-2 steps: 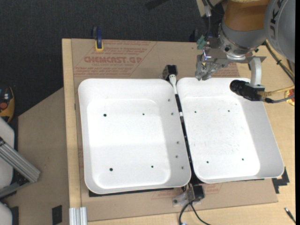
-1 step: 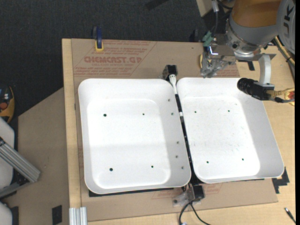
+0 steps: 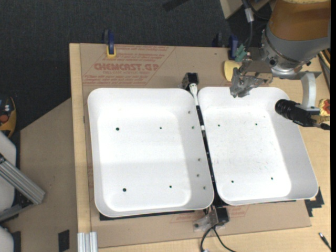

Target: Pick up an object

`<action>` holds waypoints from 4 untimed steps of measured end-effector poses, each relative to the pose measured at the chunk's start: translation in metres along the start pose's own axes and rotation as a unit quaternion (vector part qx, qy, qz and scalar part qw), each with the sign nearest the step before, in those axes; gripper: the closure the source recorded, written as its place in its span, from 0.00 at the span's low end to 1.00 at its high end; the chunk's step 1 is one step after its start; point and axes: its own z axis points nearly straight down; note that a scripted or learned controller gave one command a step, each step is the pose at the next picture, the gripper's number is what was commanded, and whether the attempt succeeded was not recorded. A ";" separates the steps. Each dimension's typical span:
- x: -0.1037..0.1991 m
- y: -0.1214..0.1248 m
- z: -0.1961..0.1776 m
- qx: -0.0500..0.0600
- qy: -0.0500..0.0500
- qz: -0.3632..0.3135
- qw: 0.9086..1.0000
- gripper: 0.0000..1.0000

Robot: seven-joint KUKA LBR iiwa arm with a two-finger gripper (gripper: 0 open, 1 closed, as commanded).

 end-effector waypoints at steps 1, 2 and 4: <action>-0.007 -0.027 0.012 0.002 0.000 0.001 1.000 1.00; 0.012 -0.003 0.069 0.004 0.000 0.000 1.000 1.00; 0.107 0.038 -0.012 0.004 0.000 -0.003 1.000 1.00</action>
